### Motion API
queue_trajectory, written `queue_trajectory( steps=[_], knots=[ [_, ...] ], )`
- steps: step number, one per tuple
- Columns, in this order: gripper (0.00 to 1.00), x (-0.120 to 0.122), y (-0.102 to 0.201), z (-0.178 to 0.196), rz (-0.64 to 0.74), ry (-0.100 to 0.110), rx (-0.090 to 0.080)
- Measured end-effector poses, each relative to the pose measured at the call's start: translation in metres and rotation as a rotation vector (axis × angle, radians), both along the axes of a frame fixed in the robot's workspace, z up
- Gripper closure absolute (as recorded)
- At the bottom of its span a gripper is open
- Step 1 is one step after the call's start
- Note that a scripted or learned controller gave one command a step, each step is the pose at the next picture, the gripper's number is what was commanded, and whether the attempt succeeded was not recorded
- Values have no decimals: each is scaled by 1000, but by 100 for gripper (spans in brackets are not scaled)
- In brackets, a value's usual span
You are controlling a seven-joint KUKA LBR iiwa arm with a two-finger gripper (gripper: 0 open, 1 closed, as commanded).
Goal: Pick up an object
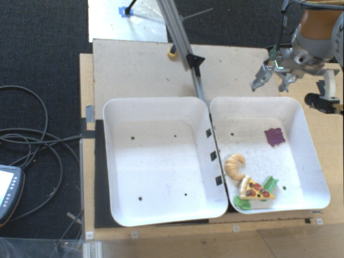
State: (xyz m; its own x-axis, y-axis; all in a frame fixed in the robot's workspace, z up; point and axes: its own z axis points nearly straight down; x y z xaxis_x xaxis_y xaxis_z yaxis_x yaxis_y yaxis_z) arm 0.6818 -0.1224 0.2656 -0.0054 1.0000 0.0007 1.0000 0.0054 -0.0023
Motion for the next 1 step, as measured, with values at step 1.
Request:
queue_trajectory(
  steps=[1],
  knots=[
    [0, 1, 0, 3, 2, -4, -2]
  ],
)
